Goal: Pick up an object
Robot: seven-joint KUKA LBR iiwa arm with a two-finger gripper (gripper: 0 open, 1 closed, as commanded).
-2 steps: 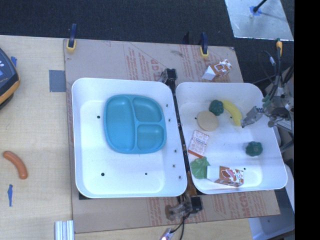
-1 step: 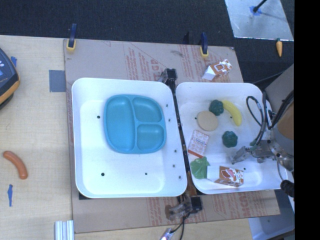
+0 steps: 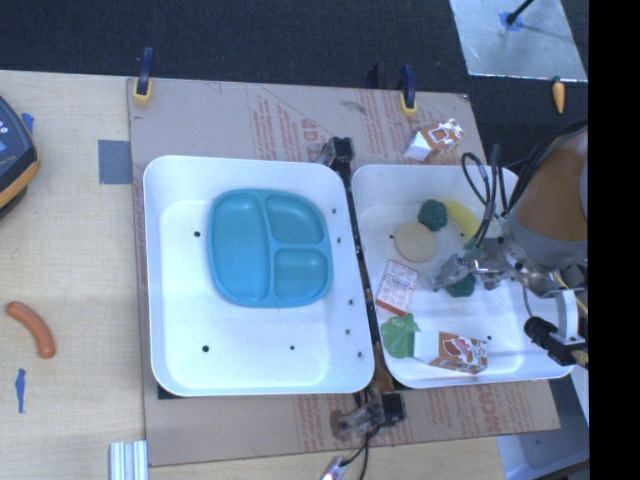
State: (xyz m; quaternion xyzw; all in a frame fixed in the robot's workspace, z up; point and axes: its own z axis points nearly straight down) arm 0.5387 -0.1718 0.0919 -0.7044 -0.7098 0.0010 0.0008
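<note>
Brown cardboard [image 3: 300, 118] covers the bench beneath two white bins. At centre left, the left bin [image 3: 180, 368] holds a blue divided plate [image 3: 270, 246]. At right, the gripper [image 3: 459, 275] sits low in the right bin [image 3: 505, 368] over a dark green object [image 3: 462, 287]; whether its claw is spread or pinching cannot be told. Nearby lie a tan disc [image 3: 414, 241] and a green leafy piece [image 3: 398, 336].

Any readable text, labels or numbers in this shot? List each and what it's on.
Nothing can be quoted; every print is too small or blurred.
Cardboard sheet: rows of faint red print, illegible.
White card with red print in the right bin: illegible.
Orange-and-white packet in the same bin: illegible.
Small carton outside the bin: illegible.
Dark device at left edge: markings unreadable.
</note>
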